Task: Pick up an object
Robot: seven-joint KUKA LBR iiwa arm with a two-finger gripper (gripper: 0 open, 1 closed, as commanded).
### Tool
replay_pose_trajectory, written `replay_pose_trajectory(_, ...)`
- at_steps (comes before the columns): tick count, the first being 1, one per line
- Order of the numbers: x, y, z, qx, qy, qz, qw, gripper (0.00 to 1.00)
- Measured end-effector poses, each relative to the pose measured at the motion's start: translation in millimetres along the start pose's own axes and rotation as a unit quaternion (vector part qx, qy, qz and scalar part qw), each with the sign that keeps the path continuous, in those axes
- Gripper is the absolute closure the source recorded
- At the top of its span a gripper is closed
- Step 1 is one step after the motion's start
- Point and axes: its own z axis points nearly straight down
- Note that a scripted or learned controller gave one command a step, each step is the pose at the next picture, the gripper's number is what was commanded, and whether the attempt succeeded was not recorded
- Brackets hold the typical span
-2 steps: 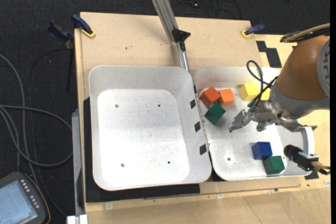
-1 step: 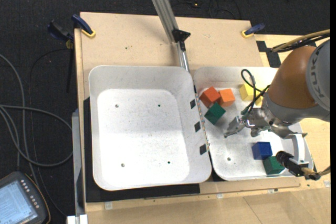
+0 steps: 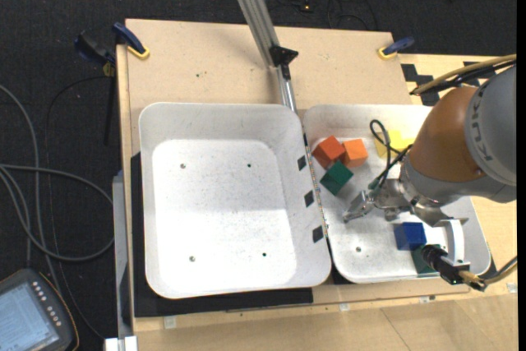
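The gripper (image 3: 355, 210) is seen low in the right bin (image 3: 345, 259), nothing between its parted fingers. A green block (image 3: 335, 177), tilted cornerwise, lies just beside it, apart.

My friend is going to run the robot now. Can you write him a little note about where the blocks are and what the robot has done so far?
Gripper: low over the right bin, just below the green block; nothing visible between its fingers.
Blocks, all in the right bin: red-orange block and orange block side by side at the back, green block just in front of them, blue block nearer the front, something yellow partly behind the arm.
Done: nothing picked up yet.
Left: grasp one block and lift it.
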Motion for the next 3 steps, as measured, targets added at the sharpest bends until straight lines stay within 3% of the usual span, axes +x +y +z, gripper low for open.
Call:
replay_pose_trajectory(1, 0, 1, -12, -0.002, 0.000, 0.000, 1.0000, 1.00)
replay_pose_trajectory(3, -5, 0, -121, -0.004, -0.001, -0.002, 1.0000, 1.00)
